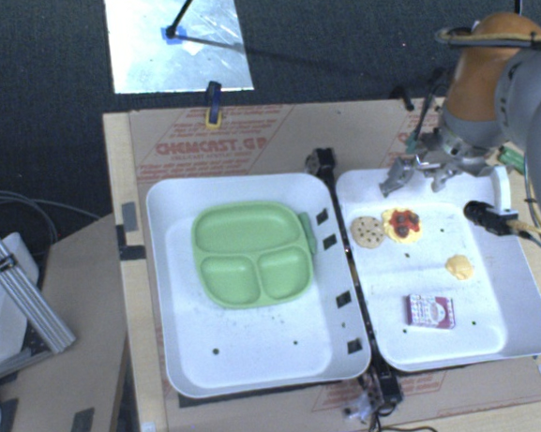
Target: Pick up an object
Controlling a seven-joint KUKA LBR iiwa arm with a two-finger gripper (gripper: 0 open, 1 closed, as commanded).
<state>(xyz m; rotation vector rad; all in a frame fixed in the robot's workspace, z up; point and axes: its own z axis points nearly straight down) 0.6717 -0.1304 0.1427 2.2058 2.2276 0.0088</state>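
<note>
Camera view has the hand over the far rim of the right shallow white bin, its two fingers spread apart with nothing between them. On that bin's floor, near the hand, a round tan chocolate-chip cookie lies just beside a yellow disc topped with red — further forward sit a small pale-yellow lump and a dark red printed packet. A light green three-compartment plastic tray rests in the left shallow white bin on the counter.
</note>
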